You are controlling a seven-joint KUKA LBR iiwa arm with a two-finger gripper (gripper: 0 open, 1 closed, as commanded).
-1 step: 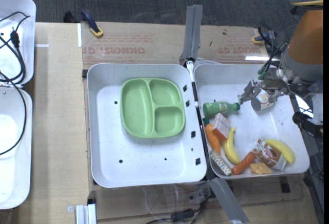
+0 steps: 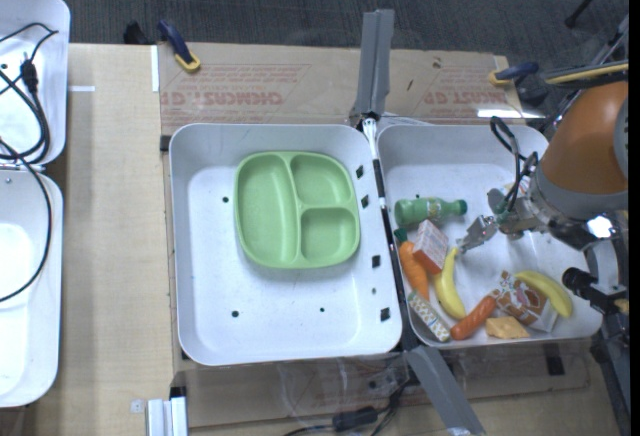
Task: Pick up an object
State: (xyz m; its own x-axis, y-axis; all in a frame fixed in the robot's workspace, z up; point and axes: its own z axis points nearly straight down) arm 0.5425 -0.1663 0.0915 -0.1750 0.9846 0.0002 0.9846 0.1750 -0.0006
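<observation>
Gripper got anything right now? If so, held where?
Cannot tell. The gripper hangs above the right bin near a banana; too small to see any hold.

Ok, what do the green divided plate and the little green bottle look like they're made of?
The green divided plate looks like moulded plastic with a matte finish: one even pale green, soft rounded compartment ridges, no glare. The green bottle is probably plastic too, likely a toy, with a slightly glossy, darker green body; it is too small to be sure.
</observation>
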